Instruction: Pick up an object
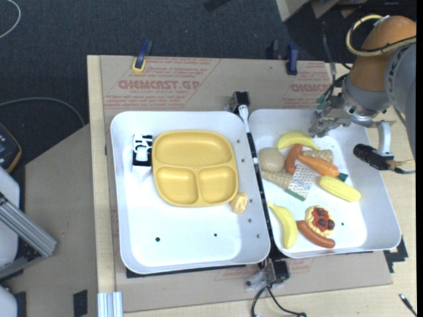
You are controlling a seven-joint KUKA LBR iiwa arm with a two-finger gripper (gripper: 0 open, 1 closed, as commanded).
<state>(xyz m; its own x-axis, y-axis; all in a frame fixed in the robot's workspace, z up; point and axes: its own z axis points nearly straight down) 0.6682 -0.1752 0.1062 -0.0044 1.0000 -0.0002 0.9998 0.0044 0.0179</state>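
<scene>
While the gripper [324, 125] hangs over the far edge of the right bin [383, 207], we see nothing caught in it, and we cannot tell how wide it stands, because the view is too coarse there. The toy food lies just below and to the left of it in the picture, toward the near side of the bench. Nearest is a banana [295, 139], its long axis running roughly left to right across the bin, close beside the gripper's tip. Next to it come a carrot [318, 164] lying on a slant, a sausage [291, 158], and a pale bread roll [269, 158]. Farther on we find a corn cob [340, 189], a second banana [286, 224], a small pizza [320, 219] and a hot dog [315, 234].

We judge the banana the likeliest pick, since it needs only a short move left and down, with the grip set across its narrow width.

The left bin [132, 243] holds a yellow divided plate [195, 166]. Both bins sit on a clamped cardboard sheet [198, 81], with dark carpet beyond.
</scene>
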